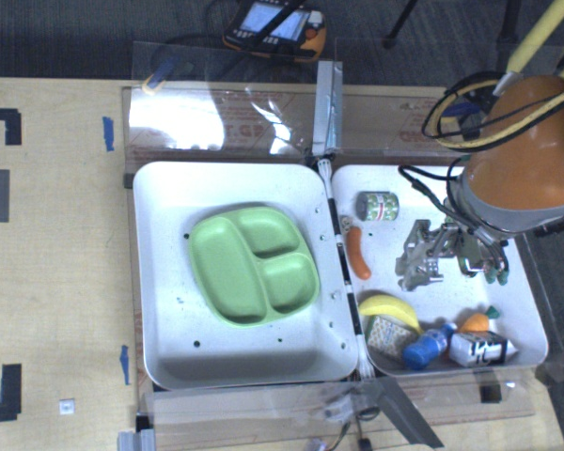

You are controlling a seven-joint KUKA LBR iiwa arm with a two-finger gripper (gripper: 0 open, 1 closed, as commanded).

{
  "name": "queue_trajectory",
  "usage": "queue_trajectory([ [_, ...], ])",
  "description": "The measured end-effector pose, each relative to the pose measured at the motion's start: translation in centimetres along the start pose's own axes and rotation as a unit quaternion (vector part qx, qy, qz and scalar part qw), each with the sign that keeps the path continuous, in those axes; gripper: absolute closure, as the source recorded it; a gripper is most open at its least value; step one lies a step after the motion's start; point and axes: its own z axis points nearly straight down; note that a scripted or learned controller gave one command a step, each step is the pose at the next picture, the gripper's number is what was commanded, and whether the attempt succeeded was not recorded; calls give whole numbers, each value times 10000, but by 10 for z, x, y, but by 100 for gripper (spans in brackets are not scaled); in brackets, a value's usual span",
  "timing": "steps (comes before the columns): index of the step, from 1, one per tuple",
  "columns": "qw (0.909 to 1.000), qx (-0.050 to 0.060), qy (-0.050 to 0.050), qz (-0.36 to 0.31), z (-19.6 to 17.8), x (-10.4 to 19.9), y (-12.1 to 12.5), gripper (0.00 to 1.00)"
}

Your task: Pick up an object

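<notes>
Pincer (pixel 421 263) hangs over the middle of the right bin (pixel 526 294), metal fingers pointing toward the bin divider; how far open it is can't be told from this angle, and nothing is seen between the fingers.

Task things, all rel. to pincer:
- Hot dog (pixel 358 253): just left of it, lying along the divider, orange-red, thin, long.
- Can (pixel 378 206): up and left of it, near the bin's far wall, on its side, green label w/ silver ends.
- Banana (pixel 391 309): just below and a bit left, yellow, curved, resting over a speckled grey-white sponge (pixel 385 334).
- Blue bottle (pixel 426 348): below it, near the front wall, lying down, touching the sponge.
- White bottle (pixel 479 349): below and right, on its side w/ dark lettering, beside the blue one.
- Carrot (pixel 477 322): below right, small, orange w/ green top, touching the white bottle.

Far left of pincer, in the left bin (pixel 160 252): green plate (pixel 252 263) w/ three compartments, sitting tilted in the middle. Both bins sit on the wooden tabletop (pixel 56 252).
</notes>
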Motion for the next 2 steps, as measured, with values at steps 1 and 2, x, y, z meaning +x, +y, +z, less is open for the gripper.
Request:
queue_trajectory([
  [1,9948,5,-28,1018,-5,-31,-39,100],
  [2,9992,5,-28,402,-10,-33,-29,100],
])
